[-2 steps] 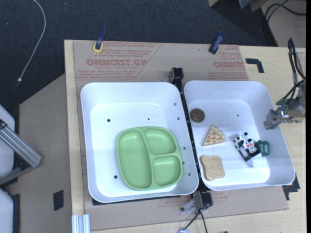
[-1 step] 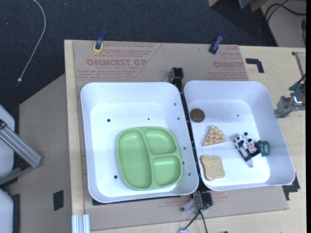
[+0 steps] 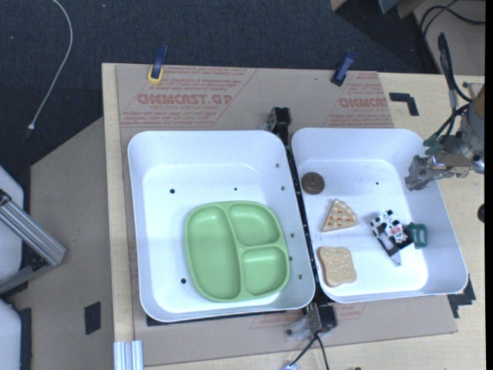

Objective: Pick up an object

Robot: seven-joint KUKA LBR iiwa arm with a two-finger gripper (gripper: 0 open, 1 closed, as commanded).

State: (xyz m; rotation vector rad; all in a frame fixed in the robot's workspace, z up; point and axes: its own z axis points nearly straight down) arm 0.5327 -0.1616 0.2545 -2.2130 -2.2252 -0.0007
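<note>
The right bin [image 3: 362,149] holds several small items: a brown round cookie [image 3: 312,182], a triangular pizza-slice toy [image 3: 338,216], a slice of toast [image 3: 337,266] and a black-and-white cow toy with a green end [image 3: 394,233]. My gripper [image 3: 420,173] hangs at the bin's right rim, above and to the right of the cow toy, away from all the items. Nothing shows between its fingers.
The left bin [image 3: 154,160] carries a green three-compartment plate [image 3: 236,250]. Both bins rest on a cardboard sheet [image 3: 231,99] clamped at the back by a yellow clip [image 3: 157,69] and a blue clip [image 3: 343,67]. Cables run at the right edge.
</note>
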